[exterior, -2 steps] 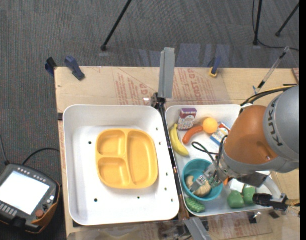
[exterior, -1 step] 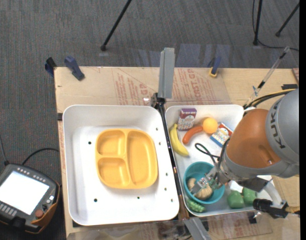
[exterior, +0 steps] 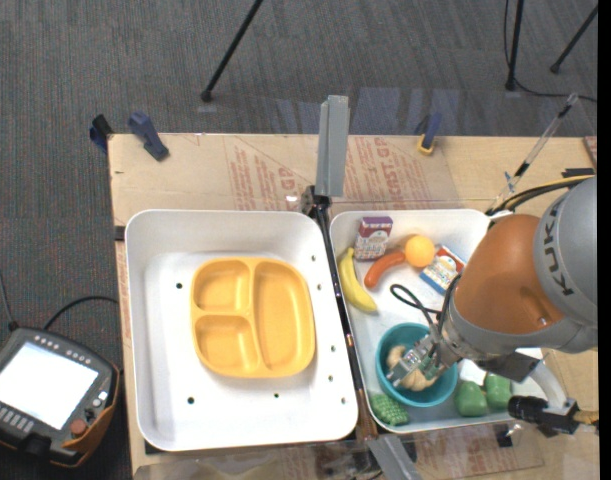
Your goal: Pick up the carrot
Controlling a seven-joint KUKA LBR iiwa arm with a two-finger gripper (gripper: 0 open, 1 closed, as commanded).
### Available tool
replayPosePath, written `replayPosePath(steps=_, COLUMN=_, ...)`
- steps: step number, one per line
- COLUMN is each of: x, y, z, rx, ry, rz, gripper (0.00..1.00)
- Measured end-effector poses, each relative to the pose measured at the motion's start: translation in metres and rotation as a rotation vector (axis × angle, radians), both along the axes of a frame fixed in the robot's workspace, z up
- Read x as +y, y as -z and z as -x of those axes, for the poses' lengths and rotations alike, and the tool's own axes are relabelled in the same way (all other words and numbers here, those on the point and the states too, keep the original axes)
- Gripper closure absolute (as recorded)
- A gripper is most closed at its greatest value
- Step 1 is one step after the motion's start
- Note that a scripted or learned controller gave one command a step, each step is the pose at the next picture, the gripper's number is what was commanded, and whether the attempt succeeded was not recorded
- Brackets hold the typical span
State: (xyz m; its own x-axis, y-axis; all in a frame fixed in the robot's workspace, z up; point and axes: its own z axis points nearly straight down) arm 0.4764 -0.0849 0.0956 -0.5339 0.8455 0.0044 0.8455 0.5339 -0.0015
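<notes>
I've got the jaws (exterior: pixel 419 360) low in the right bin (exterior: pixel 475 218), over the teal bowl (exterior: pixel 393 346) at the bin's six o'clock; whether they're clenched or released, I cannot tell. Green pieces (exterior: pixel 471 398) lie at the bowl's four o'clock. Farther back, the carrot (exterior: pixel 384 267) lies free at the bowl's twelve o'clock, between banana (exterior: pixel 355 283) and orange ball (exterior: pixel 420 251). The left bin (exterior: pixel 150 268) holds a yellow divided plate (exterior: pixel 253 317).
</notes>
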Motion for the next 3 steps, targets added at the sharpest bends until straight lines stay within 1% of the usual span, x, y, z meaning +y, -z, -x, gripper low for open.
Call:
replayPosePath(steps=1, x=-0.0001, y=0.0002, z=0.0001, rx=0.001, ry=0.000, rz=0.000, gripper=0.00)
replayPosePath(steps=2, x=-0.0009, y=0.0073, z=-0.0002, rx=-0.003, ry=-0.067, rz=0.001, gripper=0.00)
replayPosePath(steps=3, x=-0.0019, y=0.0075, z=0.0001, rx=-0.004, ry=-0.030, rz=0.001, gripper=0.00)
